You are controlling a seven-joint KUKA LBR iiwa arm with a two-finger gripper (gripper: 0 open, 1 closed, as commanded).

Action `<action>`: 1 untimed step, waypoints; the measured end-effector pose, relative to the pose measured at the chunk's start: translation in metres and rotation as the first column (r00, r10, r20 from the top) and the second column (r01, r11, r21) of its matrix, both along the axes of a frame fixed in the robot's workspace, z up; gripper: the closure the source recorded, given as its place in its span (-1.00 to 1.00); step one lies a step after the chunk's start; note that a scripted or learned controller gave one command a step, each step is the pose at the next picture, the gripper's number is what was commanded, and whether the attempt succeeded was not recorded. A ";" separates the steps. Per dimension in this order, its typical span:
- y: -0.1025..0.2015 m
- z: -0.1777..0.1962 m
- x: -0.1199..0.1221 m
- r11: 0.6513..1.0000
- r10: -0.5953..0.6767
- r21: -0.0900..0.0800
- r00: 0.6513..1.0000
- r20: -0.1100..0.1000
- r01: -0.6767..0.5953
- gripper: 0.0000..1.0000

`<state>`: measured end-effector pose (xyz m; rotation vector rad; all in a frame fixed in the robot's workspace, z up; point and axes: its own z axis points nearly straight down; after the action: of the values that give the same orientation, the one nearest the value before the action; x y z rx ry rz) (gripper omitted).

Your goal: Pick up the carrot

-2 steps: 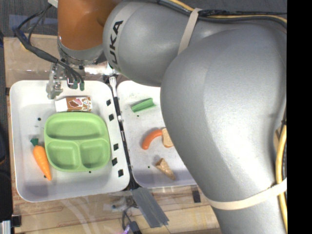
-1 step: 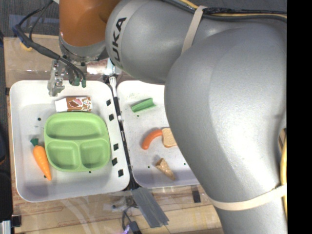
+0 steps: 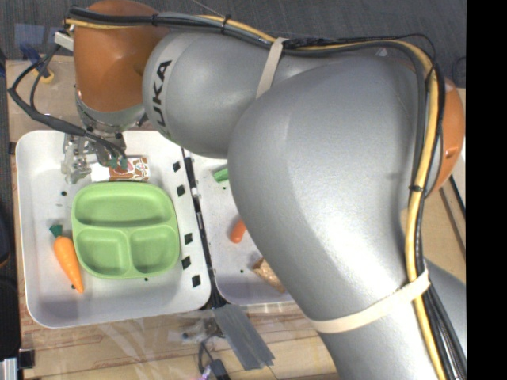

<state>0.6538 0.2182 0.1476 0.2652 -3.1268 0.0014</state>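
Orange carrot (image 3: 67, 261) lies just left of the green tray (image 3: 124, 229), while my end effector (image 3: 89, 158) hovers beyond the tray's far edge, grip state I cannot tell. I judge a descent could clip the tray's rim or shove the carrot against the bin wall (image 3: 24, 236).

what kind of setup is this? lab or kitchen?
Probably a robot lab bench, not a kitchen: a KUKA arm with taped cables reaches over two white bins holding toy-like items, a carrot and a green divided tray.
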 end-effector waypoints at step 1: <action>0.002 0.021 0.003 0.986 0.167 0.002 0.986 0.009 -0.167 1.00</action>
<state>0.6565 0.2202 0.1689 0.5278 -3.1023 -0.0007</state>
